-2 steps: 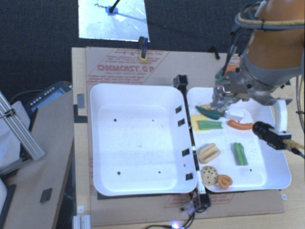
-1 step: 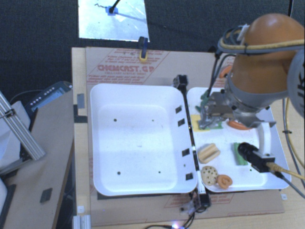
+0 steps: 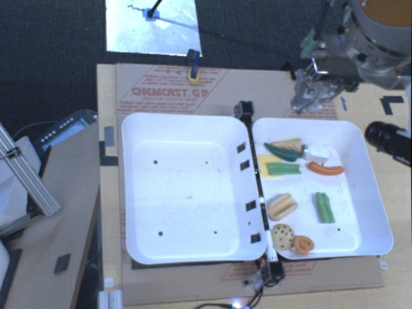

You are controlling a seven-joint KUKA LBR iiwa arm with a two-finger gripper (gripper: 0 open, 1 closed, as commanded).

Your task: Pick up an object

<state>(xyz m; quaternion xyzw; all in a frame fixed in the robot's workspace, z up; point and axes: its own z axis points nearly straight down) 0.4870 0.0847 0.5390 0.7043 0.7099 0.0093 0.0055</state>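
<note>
With my metal two-finger gripper [image 3: 311, 100] hovering above the right shallow white plastic bin [image 3: 370, 192], fingers' gap unreadable, I should descend squarely over the isolated green ridged toy vegetable [image 3: 324, 208].

white bins [image 3: 180, 124] | orange sausage [image 3: 325, 168] | green pod [image 3: 324, 208] | spotted cookie [image 3: 282, 235]

One fixed camera was mounted above the tabletop [image 3: 161, 82] and looked down at a slant. It stood far enough off to take in both white bins whole: the left bin [image 3: 135, 134] sat near frame centre, the right bin [image 3: 367, 192] toward the right side. The far edge of the tabletop lay toward the top of frame. The arm [image 3: 380, 24] entered at upper right, cropped by the frame edge.
</note>
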